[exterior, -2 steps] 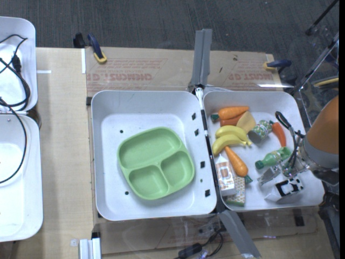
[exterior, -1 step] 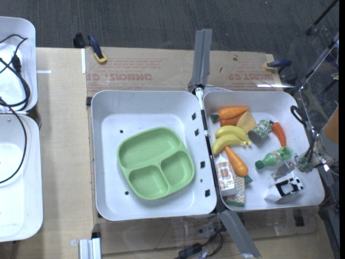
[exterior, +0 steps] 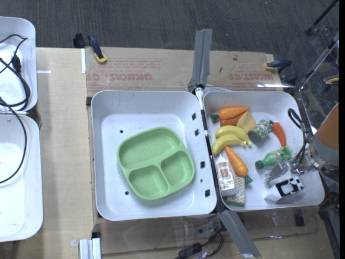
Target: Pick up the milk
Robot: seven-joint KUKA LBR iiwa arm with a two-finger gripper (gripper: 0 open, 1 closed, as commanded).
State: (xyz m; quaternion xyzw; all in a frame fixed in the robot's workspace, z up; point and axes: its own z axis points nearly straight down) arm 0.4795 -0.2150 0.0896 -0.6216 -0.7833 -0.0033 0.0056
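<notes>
The milk [exterior: 286, 189] is a small white carton with black cow patches. It lies on its side near the front right corner of the right bin [exterior: 253, 97]. My gripper [exterior: 278, 171] reaches in from the right and hangs just above and to the left of the carton, between it and a green bottle [exterior: 273, 158]. The arm's orange band [exterior: 330, 134] shows at the right edge. I see nothing held in the gripper.
The right bin also holds three carrots [exterior: 233, 113], bananas [exterior: 230, 137], a small can [exterior: 262, 129], a snack box [exterior: 225, 176] and a green packet [exterior: 237, 196]. A green divided plate [exterior: 156, 162] lies in the left bin [exterior: 108, 144].
</notes>
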